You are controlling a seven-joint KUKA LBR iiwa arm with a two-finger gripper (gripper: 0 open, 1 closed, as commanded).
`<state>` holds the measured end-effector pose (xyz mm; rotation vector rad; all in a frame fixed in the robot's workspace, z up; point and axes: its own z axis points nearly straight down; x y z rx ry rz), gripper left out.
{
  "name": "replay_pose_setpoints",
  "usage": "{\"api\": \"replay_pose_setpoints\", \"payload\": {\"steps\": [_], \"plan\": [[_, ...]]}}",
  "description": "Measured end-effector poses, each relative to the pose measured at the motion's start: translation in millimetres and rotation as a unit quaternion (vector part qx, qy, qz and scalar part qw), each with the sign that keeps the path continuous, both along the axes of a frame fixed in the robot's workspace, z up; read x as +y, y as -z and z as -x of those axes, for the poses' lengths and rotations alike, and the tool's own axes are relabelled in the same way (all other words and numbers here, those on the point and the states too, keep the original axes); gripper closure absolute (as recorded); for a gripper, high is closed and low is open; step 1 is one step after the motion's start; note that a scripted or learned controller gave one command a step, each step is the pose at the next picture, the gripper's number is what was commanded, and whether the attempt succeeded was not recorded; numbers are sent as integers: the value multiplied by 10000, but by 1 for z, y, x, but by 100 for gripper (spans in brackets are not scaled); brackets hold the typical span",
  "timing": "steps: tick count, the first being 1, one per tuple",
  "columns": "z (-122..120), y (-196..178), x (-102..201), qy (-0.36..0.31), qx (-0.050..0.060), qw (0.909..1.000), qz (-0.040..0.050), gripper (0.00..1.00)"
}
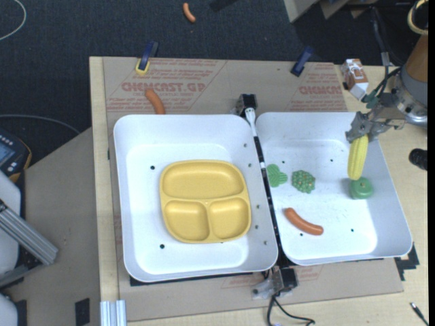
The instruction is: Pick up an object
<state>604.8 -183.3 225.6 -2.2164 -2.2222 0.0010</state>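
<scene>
- We see the end effector (365, 132) over the far right part of the right bin (387, 240), its fingers clenched on the top end of a yellow corn cob (357, 157).
- The corn cob hangs nearly upright below the fingers, close to the bin's right wall, with its lower end just above or touching a green round piece (361, 188); we cannot tell which.
- In the same bin, two other green pieces lie close to the left wall: a leafy one (276, 176) right at the wall, a knobbly one (303, 180) just beside it.
- An orange sausage (303, 221) lies nearer the front edge of that bin, well apart from the corn cob.
- The left bin (136, 250) holds a yellow divided plate (204, 200) in its middle.
- On the bench (204, 80), behind the left bin's far left corner, lies another orange sausage-shaped piece (155, 101).
- Two clamps (145, 58) sit at the bench's far edge, one toward each end.
- A small orange piece (189, 12) rests on the dark floor (102, 12) beyond the bench.
</scene>
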Motion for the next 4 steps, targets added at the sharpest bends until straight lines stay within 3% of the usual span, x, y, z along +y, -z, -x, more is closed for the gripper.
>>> {"api": "replay_pose_setpoints", "payload": {"steps": [3, 4], "plan": [[87, -9, 112, -2, 7, 10000, -2, 100], [77, 7, 116, 10, 8, 10000, 2, 100]]}}
